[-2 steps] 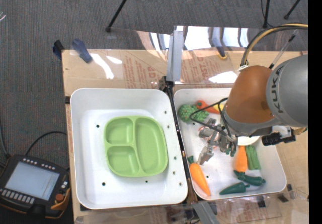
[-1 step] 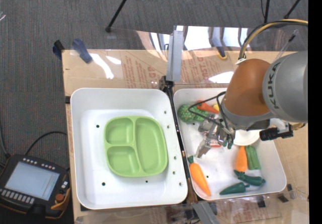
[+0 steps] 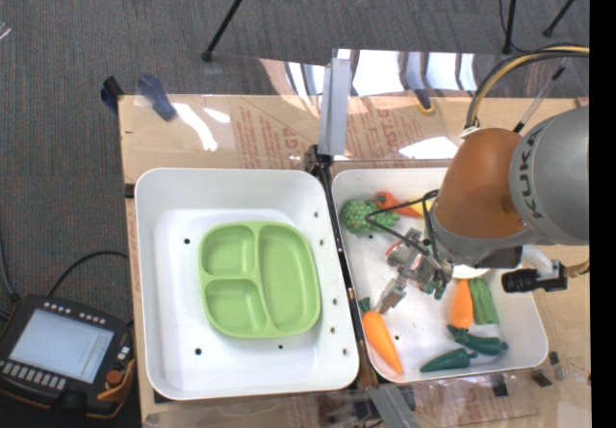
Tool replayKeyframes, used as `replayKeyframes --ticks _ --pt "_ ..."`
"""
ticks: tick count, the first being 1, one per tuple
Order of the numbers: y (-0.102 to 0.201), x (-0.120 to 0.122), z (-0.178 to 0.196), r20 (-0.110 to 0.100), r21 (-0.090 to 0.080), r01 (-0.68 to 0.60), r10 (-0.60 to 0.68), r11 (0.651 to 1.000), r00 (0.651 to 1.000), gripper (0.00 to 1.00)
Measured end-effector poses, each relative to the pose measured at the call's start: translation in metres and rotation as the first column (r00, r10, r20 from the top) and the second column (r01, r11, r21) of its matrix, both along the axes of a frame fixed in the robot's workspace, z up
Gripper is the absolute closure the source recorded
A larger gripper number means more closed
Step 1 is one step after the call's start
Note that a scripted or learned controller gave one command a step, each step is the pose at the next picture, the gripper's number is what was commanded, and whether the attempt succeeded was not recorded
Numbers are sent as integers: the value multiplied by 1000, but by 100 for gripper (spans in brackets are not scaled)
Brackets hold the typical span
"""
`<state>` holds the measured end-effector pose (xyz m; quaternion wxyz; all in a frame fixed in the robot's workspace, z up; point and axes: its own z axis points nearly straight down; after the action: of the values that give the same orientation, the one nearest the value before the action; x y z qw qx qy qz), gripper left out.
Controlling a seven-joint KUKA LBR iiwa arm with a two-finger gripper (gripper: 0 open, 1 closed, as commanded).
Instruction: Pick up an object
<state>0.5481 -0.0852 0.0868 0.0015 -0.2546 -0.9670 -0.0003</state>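
- Grey carpet surrounds a bench topped with brown board, and tripod legs stand on the floor behind it.
- Two shallow white bins sit side by side on the bench: the left bin and the right bin.
- The left bin holds a green divided plate with three compartments.
- A handheld control pendant lies on the floor at the lower left.
- The grey arm (orange band above the wrist) reaches in over the right bin.
- Its gripper hangs low over the bin's middle; the fingers look slightly apart with nothing between them.
- Toy vegetables lie around it: a broccoli at the bin's top left, a carrot just below the gripper's tips, a second orange carrot to the right, a green piece beside that, and a dark green pepper near the front edge.
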Motion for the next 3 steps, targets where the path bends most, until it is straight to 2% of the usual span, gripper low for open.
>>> replayKeyframes --ticks 1,2,3 --pt "-26 66 1 5 -1 64 -64 998 998 0" --pt "-16 64 0 1 0 134 -134 991 991 0" --pt "-10 45 1 1 1 261 -261 965 965 0"
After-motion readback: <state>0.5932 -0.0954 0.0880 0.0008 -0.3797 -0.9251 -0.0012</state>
